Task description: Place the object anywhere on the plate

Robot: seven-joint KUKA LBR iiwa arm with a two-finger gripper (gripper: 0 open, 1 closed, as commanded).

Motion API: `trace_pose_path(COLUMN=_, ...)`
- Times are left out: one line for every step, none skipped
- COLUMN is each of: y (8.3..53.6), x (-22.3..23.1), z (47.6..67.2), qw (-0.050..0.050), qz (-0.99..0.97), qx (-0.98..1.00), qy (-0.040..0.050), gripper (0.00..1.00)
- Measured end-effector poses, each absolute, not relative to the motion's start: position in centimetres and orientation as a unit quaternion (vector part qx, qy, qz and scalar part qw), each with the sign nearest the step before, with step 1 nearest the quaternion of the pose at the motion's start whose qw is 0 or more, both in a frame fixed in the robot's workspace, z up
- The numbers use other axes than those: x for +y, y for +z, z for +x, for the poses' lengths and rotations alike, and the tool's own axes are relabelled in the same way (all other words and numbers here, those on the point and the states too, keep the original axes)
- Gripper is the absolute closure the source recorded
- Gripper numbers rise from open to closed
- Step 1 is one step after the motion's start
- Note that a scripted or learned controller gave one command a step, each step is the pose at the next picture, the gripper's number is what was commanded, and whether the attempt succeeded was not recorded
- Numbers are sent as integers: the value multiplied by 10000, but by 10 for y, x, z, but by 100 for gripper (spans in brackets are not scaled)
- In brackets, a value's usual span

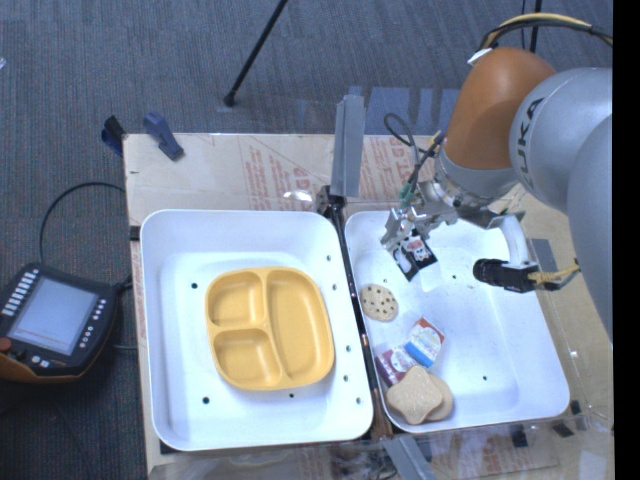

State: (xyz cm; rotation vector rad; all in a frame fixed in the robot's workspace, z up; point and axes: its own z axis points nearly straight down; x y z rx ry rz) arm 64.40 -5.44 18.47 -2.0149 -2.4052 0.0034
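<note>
Lighting is even and fairly bright, falling from above. The two shallow white plastic bins (pixel 170 268) glow almost washed-out, with soft grey shadows inside their walls. The yellow three-compartment plate (pixel 268 328) shows gentle shading in its hollows. The picture is slightly soft overall, and the dark grey carpet (pixel 120 48) at far left looks grainy.

Bench (pixel 240 168) bears left bin (pixel 170 238); right bin (pixel 520 368) beside it.
</note>
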Motion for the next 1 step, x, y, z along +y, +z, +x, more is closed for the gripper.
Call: trace_pose_path(y=185, x=-54, z=644, qw=19, qz=-6422, qx=-7665, qy=9, gripper=0)
